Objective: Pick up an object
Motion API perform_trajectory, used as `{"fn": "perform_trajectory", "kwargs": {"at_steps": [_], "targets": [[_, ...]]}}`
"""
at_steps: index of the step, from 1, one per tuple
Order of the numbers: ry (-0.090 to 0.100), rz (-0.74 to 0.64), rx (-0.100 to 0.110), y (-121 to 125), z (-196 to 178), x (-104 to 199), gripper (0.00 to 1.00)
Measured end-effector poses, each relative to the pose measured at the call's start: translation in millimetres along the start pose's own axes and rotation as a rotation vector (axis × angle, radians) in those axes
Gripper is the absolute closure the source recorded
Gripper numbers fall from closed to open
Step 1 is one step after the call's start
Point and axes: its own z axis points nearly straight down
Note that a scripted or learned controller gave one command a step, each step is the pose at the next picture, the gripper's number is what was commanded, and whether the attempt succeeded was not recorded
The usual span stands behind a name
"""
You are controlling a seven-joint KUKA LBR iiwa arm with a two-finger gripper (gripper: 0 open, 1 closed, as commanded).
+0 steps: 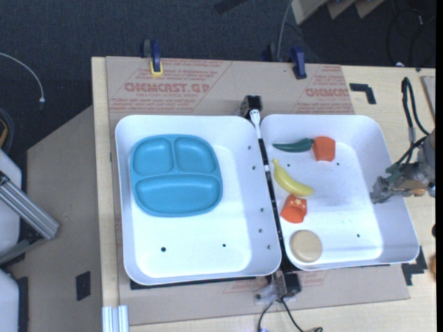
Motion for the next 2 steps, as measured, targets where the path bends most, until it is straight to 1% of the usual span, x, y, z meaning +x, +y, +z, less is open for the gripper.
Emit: {"fn": "perform_trajectory", "kwargs": {"at_steps": [1,2], "targets": [[0.001,0.000,0.002,1,-17,0,1.00],[0.002,-0.005,0.003,25,-24,53,1.00]]}}
